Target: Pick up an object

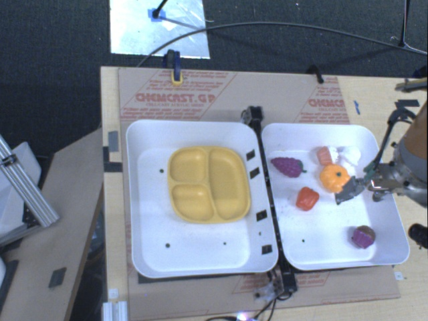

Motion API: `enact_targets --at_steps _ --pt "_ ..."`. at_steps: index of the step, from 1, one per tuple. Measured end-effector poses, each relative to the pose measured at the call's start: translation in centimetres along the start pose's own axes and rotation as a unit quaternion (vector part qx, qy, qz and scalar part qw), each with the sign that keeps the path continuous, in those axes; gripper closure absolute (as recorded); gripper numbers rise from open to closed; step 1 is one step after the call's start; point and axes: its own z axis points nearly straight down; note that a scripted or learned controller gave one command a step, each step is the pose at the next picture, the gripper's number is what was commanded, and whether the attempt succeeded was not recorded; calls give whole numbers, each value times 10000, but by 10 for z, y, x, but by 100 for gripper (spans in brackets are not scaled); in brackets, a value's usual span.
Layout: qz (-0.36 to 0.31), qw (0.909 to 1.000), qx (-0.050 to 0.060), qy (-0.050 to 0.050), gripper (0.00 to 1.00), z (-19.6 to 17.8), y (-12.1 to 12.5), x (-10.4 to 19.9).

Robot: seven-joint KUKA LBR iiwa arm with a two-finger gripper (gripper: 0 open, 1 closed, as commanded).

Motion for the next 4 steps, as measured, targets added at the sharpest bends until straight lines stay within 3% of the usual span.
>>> enact_targets --at_steps 1,3,4 --pt "-15 10000 -53 -12 0 -5 2 0" --pt "-1 10000 -32 -2 0 79 6 3" --pt "0 10000 -31 -5 0 139 3 -4"
